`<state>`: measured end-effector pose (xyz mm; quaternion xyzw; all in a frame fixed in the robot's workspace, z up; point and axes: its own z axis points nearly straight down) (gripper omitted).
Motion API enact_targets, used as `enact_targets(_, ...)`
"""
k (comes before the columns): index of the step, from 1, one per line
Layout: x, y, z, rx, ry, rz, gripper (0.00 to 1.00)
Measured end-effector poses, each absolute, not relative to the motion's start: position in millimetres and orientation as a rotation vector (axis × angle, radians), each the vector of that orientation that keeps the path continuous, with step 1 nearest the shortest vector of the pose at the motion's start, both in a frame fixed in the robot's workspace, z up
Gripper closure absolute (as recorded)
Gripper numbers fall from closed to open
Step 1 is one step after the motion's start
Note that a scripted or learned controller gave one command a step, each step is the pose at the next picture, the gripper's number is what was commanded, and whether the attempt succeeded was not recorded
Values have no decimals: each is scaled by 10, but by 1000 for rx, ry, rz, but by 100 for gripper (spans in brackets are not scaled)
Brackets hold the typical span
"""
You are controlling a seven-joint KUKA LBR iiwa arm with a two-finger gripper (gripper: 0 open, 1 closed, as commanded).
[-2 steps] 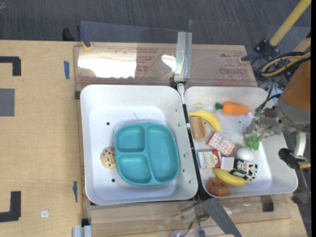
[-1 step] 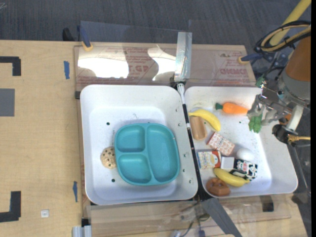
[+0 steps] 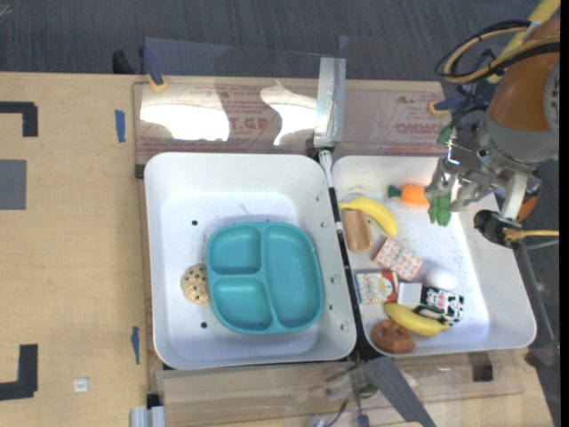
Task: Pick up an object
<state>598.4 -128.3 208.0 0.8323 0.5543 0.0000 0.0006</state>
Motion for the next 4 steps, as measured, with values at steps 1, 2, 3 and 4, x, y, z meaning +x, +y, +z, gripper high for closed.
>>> enact_targets(1,5648,-475,2647,2564,1816,7,100)
enact_targets(2,6284,171,3814,2551,1827,12,100)
enact_targets(3,5779,209,2365,2633,1722,-15,100)
enact_targets(4,5920,-43,2640,2371,2058,2,100)
